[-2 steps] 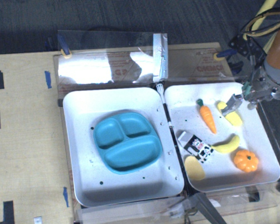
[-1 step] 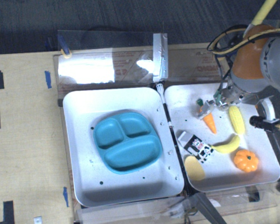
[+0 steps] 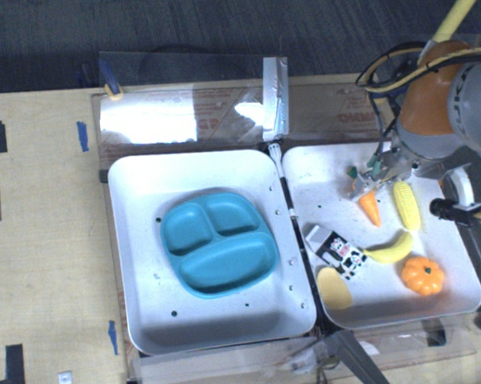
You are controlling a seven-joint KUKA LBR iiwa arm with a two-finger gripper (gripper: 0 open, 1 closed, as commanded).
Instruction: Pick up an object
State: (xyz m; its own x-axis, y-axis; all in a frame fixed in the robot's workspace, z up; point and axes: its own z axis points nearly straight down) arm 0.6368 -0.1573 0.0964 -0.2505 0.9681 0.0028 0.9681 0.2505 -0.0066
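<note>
The right bin (image 3: 468, 293) holds several toy foods. An orange carrot (image 3: 369, 207) lies near its middle, with a yellow corn cob (image 3: 406, 204) just to its right. Below them are a yellow banana (image 3: 390, 250), an orange pumpkin (image 3: 422, 275), a black and white box (image 3: 338, 250) and a pale yellow oval piece (image 3: 334, 290). My gripper (image 3: 372, 173) is low in the bin's far part, right at the carrot's green top end. I see nothing lifted off the bin floor.
The left bin (image 3: 138, 261) carries a blue divided plate (image 3: 218, 242). A ridge (image 3: 289, 224) separates the two bins. The grey arm with its orange band (image 3: 428, 106) and looping cables occupies the right bin's far right corner.
</note>
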